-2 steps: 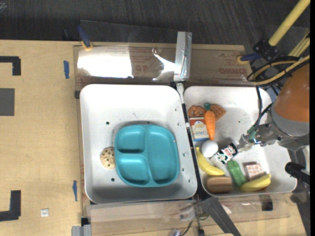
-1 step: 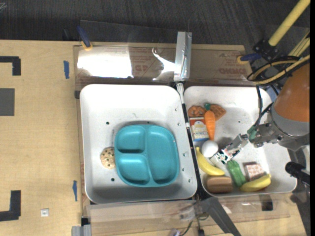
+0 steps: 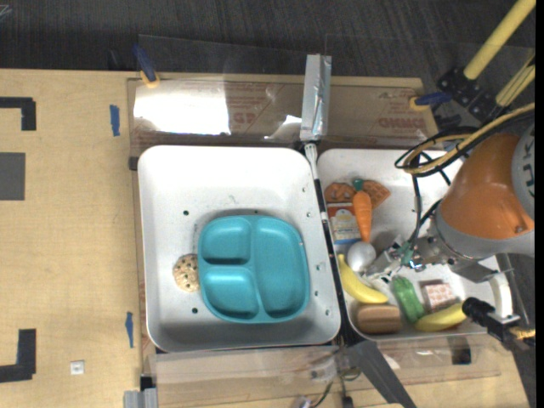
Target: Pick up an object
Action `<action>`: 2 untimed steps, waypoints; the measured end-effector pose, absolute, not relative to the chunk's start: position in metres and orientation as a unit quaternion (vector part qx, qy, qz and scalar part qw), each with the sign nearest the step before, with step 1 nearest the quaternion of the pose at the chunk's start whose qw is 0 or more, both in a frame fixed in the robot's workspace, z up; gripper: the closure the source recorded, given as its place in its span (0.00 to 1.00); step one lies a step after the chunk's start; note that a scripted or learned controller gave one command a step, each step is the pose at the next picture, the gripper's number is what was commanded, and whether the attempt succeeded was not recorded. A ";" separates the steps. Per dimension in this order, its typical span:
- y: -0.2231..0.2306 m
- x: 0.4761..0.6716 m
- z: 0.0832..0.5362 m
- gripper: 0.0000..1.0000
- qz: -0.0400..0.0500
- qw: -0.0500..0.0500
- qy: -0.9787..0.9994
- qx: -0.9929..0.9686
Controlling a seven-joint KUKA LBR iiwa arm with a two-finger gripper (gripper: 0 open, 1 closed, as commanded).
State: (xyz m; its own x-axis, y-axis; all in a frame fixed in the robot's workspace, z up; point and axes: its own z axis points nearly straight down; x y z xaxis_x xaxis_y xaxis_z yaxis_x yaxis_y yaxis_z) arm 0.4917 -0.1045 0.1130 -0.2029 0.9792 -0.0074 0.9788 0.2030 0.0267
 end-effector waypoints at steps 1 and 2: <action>-0.103 0.542 0.108 0.00 0.009 0.014 0.808 0.588; -0.106 0.599 0.123 0.00 0.002 0.006 0.851 0.525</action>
